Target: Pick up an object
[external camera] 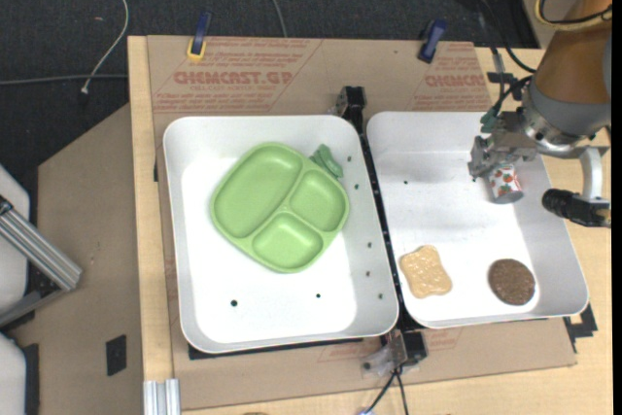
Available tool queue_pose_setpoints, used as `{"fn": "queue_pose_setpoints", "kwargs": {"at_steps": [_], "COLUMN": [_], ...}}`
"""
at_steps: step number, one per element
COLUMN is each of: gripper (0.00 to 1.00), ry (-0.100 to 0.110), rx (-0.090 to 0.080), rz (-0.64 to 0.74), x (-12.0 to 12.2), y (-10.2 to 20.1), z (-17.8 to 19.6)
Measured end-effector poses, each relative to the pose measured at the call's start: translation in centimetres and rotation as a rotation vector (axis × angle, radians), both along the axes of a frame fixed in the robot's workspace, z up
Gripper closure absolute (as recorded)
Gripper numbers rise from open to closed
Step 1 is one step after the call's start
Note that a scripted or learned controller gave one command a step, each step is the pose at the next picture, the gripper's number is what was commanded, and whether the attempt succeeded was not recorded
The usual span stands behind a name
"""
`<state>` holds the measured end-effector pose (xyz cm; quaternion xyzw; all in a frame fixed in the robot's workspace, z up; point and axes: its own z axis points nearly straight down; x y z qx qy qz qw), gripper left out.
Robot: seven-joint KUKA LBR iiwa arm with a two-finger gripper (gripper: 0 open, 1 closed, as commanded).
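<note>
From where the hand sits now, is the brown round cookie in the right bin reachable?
Probably yes. The hand hangs over the right bin, and the brown round cookie lies flat in the same bin nearer the front edge, with bare bin floor around it and the tan cracker well apart.

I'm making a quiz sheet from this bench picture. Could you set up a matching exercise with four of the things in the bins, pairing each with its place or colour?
Things:
1. divided plate
2. round brown patty
3. tan waffle-like piece
4. small red-and-white object

Descriptions:
A. near front right corner of the right bin
B. light green, in the left bin
C. right under the gripper
D. front left part of the right bin

Pairs: 1-B, 2-A, 3-D, 4-C
</note>
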<state>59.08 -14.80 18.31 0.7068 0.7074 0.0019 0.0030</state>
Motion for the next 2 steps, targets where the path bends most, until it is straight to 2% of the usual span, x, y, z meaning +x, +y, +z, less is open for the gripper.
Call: {"fn": "queue_pose_setpoints", "kwargs": {"at_steps": [2], "gripper": [1.0], "ry": [0.001], "rx": [0.0], "rz": [0.0], "x": [0.2], "y": [-0.2], "z": [8.7]}}
